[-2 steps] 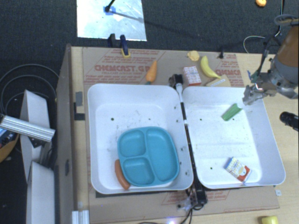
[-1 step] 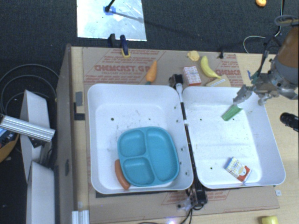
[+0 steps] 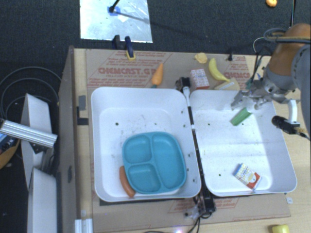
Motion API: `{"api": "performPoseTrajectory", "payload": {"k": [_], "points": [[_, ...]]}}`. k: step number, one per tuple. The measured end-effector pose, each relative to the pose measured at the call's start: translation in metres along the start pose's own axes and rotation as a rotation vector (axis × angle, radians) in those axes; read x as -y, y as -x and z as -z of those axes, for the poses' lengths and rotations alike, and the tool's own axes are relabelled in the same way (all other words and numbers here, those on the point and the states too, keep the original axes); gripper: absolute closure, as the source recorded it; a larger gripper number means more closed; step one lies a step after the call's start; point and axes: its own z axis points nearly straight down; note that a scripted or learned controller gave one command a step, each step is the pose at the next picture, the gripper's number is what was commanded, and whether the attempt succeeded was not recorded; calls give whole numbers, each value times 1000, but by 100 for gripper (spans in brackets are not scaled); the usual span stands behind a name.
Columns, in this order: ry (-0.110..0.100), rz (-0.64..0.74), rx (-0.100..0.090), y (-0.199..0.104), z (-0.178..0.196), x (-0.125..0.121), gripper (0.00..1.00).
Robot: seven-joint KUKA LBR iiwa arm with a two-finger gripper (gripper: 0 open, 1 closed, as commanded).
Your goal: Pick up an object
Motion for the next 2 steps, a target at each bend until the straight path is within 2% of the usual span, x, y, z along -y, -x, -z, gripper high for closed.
{"api": "performPoseTrajectory", "payload": {"k": [1, 2], "points": [[-9, -9, -5, 10, -9, 115, 0], [10, 6, 0, -19, 7, 18, 0]]}}
